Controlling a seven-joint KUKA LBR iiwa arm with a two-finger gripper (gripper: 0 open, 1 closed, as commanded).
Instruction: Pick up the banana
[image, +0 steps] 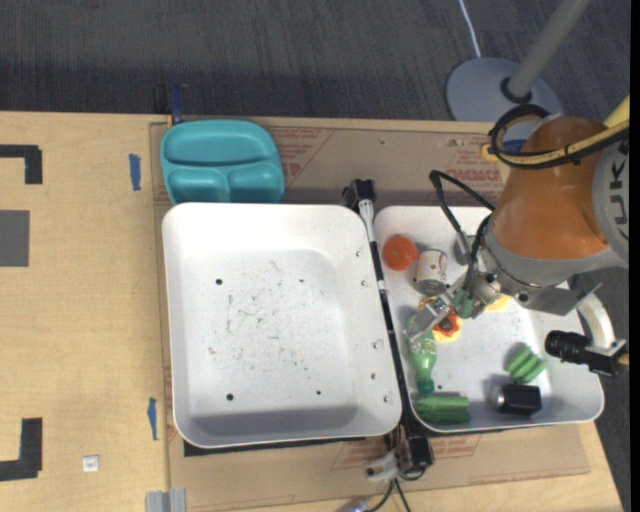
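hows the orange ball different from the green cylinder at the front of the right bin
The round orange ball is a sphere, while the green cylinder is elongated and lies on its side. The ball sits toward the bin's far edge and the cylinder at its near edge. Both lie in the shallow white right bin, close to its left wall.

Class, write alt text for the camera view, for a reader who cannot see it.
The grey, orange-banded arm hangs its tool low over the right white bin, among small things: an orange ball, green pieces and a black block. The left white bin lies beside it, with a teal tray behind.
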